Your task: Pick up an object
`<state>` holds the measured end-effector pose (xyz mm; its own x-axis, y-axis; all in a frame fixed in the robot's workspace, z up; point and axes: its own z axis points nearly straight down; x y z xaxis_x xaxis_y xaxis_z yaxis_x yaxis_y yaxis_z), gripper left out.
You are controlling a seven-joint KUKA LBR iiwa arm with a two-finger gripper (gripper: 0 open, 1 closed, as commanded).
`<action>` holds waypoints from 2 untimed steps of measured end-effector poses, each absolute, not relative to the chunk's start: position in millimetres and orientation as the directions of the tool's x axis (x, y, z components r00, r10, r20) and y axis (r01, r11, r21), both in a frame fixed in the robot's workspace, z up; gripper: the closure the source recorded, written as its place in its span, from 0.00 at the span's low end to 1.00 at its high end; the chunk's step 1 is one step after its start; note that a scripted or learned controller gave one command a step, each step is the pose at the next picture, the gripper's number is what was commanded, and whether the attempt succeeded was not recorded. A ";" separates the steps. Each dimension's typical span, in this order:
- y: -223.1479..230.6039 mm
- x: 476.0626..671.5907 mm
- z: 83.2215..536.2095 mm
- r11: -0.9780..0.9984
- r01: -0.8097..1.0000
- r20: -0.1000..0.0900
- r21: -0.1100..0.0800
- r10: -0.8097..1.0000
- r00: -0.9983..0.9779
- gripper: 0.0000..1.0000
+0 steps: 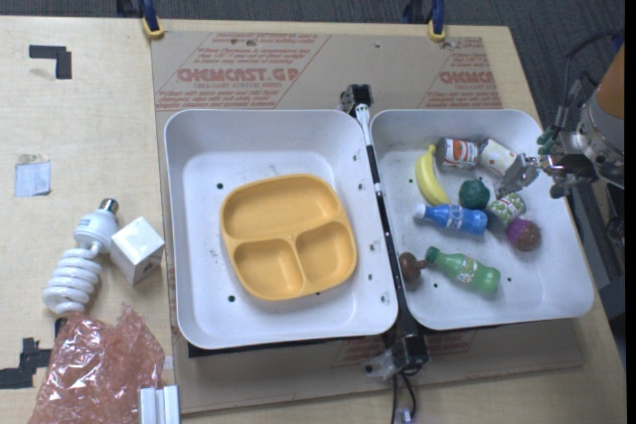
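Lettering on the brown board (248,65) reads "CHEMCAST". Your gripper (519,174) hangs with fingers slightly parted, holding nothing, over the right bin (556,298), beside the small can (507,208), banana (428,178) and blue bottle (453,217).

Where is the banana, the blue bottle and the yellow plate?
banana (428,179), camera view, middle of its curved body.
blue bottle (459,218), camera view, middle of its body.
yellow plate (245,213), camera view, floor of its biggest compartment.
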<state>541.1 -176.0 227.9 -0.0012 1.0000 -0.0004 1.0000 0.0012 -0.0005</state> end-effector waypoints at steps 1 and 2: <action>-162.3 503.5 114.3 -0.001 1.000 0.000 0.000 1.000 0.001 0.00; -137.2 477.7 92.5 -0.001 1.000 0.000 0.000 1.000 0.001 0.00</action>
<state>477.7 -137.2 92.5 0.0014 1.0000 0.0003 1.0000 -0.0014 0.0003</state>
